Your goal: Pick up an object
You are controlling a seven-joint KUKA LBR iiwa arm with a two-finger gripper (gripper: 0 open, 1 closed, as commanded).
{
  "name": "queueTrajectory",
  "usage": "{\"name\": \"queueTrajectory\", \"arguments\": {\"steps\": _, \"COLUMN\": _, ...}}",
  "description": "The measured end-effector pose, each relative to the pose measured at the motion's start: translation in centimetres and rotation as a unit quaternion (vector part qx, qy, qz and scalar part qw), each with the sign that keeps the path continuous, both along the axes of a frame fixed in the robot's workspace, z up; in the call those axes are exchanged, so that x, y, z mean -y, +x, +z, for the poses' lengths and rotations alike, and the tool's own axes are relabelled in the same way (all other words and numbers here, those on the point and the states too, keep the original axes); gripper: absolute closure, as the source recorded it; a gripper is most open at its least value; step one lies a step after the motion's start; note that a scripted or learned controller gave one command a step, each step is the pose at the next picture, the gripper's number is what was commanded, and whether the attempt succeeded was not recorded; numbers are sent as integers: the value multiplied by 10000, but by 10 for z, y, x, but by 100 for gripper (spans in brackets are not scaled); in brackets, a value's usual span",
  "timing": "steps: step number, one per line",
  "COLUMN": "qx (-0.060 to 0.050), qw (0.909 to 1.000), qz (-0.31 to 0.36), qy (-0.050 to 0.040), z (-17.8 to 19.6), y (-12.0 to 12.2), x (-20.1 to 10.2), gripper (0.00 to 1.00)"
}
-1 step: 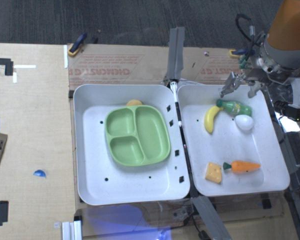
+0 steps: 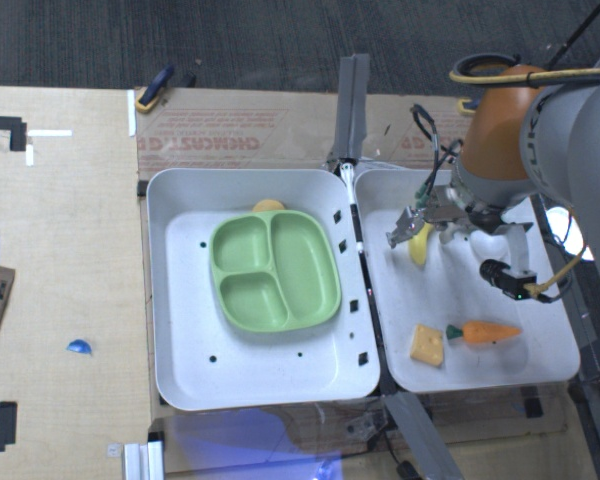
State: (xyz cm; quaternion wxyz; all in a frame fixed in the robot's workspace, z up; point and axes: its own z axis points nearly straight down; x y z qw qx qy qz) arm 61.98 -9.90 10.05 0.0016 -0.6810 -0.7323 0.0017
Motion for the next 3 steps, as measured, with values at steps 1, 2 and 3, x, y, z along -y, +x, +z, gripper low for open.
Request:
{"name": "queueTrajectory", "arguments": {"steps": 1, "qx": -3, "qw": 10000, "qz": -26, "qy": -2, "z": 8, "y": 0, "x": 2, "gripper": 100}}
{"name": "queueTrajectory", "arguments": {"steps": 2, "qx": 9, "qw": 9970, "qz": -775, "qy": -8, "z": 72, "y": 36, "x": 3, "gripper": 100}}
{"name": "queueTrajectory", "arguments": {"steps": 3, "qx": 8, "qw": 9930, "qz": -1180, "qy": -10, "z": 89, "y": 39, "x": -12, "gripper": 100}}
